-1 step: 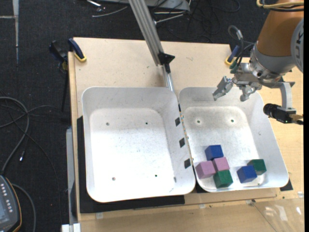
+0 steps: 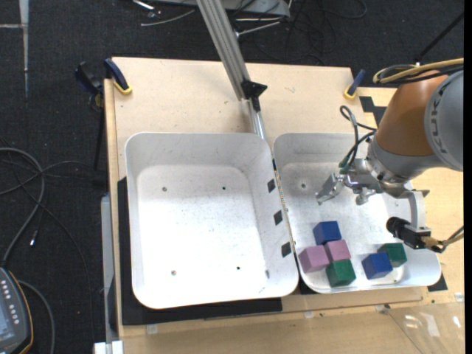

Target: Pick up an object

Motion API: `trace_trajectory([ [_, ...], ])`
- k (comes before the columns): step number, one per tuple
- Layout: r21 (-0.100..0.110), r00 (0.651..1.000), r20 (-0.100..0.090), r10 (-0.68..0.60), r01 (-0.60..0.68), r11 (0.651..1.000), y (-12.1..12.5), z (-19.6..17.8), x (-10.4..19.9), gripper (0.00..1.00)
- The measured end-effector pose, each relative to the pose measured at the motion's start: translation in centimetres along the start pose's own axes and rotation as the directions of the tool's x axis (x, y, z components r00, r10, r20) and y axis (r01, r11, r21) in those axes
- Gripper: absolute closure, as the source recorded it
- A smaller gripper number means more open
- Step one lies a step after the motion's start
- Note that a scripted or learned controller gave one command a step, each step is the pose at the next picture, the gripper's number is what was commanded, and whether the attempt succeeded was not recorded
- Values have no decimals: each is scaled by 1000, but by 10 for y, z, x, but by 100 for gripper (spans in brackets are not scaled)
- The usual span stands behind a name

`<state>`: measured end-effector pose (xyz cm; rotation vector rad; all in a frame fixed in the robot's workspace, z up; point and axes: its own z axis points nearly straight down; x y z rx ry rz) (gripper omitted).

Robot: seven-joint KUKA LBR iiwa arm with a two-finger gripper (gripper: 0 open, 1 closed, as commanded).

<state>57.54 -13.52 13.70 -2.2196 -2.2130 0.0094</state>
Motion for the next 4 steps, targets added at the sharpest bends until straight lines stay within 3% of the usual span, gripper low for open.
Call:
trace_trajectory([
  [1, -6, 1000, 0, -2, 2, 1000, -49, 43, 22, 0],
  [2, -10, 1000, 1, -2, 2, 1000, -56, 42, 23, 0],
  [3, -11, 1000, 0, -1, 1, 1000, -56, 32, 24, 100],
  [4, -15, 1000, -2, -12, 12, 1000, -86, -61, 108, 100],
])
